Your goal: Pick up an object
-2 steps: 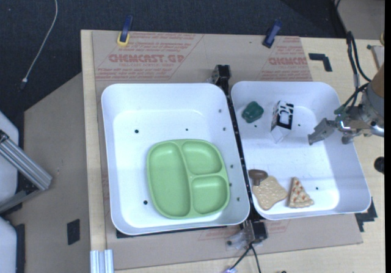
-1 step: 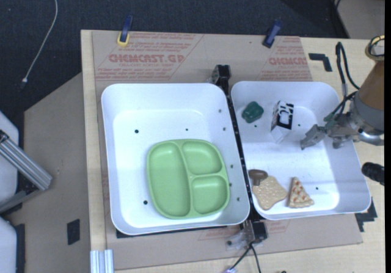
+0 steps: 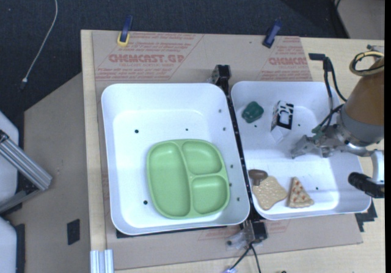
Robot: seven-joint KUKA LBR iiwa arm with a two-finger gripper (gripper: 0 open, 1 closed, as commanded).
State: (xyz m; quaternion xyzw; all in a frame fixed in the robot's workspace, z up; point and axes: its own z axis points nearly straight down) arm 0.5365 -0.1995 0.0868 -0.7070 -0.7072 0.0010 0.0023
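While my grey arm with the orange band point(image 3: 366, 104) reaches in from the right, my metal two-finger gripper point(image 3: 300, 148) hangs over the right white bin point(image 3: 342, 204). Its thin fingers point to the left, toward the middle of that bin. I cannot tell if they are spread or pressed together, because they look too small and blurry. I see nothing between them, so I think I hold nothing yet.

There are many things I could pick. The small white box with black marks point(image 3: 282, 117) is the nearest one. It sits just up and to the left of my gripper tip, and its long side runs up and down in the picture. The little dark green lump point(image 3: 252, 111) lies farther left, beside the box. Below my gripper, near the front wall, lie the toy pizza slice point(image 3: 299, 193), the pale round cracker point(image 3: 269, 192) and the small brown piece point(image 3: 258, 175), which touches the cracker.

The left white bin point(image 3: 122, 143) has a light green plate with three parts point(image 3: 187, 178). It is well apart from my gripper.

I think the white box is my best try. I would need to move a little up and left, then go down.
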